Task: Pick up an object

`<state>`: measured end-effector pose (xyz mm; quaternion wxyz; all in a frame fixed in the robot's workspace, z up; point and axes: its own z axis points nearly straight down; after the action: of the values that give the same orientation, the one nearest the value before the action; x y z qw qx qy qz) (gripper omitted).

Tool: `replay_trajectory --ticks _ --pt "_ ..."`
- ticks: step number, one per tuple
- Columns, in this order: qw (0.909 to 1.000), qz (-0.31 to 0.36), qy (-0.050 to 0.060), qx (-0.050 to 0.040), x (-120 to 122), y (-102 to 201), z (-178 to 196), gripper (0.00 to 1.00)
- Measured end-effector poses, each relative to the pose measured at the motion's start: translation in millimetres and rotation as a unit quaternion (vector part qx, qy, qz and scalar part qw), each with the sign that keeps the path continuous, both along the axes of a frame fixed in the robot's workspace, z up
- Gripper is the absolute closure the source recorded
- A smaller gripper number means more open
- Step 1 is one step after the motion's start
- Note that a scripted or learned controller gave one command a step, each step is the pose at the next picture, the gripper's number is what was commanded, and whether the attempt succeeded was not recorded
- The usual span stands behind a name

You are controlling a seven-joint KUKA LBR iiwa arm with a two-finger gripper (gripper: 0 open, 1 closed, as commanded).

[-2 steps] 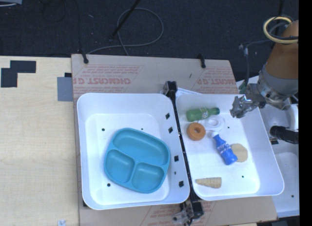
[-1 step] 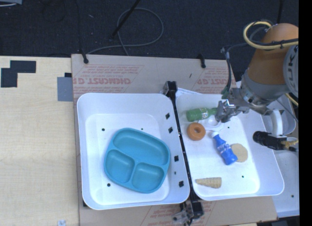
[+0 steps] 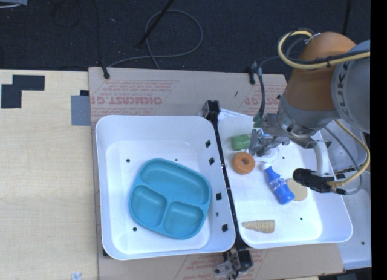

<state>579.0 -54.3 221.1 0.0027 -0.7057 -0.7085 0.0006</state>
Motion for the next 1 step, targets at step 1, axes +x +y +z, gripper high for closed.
replay_trajectory --ticks 1 --pt "1.0000 0.001 -0.001 -0.0004 7.9 60.1 -3.8 1.00"
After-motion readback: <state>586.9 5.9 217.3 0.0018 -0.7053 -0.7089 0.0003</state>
